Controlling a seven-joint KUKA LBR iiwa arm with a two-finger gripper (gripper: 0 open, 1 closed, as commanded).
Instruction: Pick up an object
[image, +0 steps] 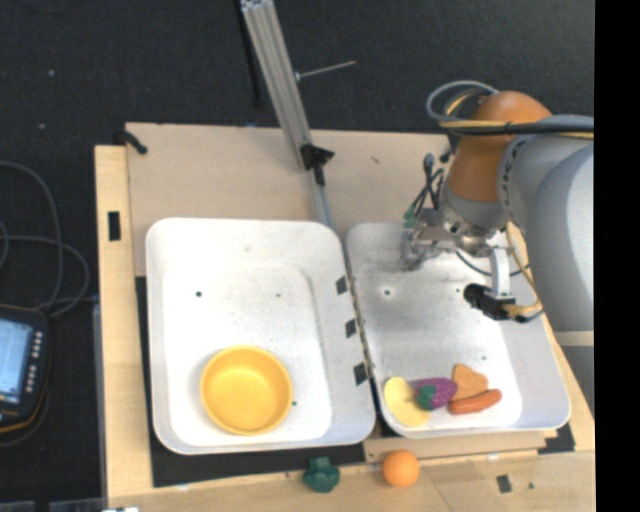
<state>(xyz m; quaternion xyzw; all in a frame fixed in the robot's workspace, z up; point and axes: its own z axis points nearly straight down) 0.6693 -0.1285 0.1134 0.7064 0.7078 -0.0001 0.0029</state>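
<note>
My gripper (412, 252) hangs over the far left part of the right bin (530, 372), above bare bin floor. Nothing shows between its fingers. A cluster of small objects lies in the near corner of the right bin: a pale yellow piece (400, 400), a purple and green piece (434, 393), an orange wedge (468, 379) and a red-orange carrot-like piece (476, 402). A yellow bowl (246, 389) sits in the near part of the left bin (180, 260).
An orange ball (400, 468) and a dark green object (321, 475) lie on the bench in front of the bins. A metal pole (285, 90) slants up from between the bins at the back. A handheld screen (18, 362) sits at the far left.
</note>
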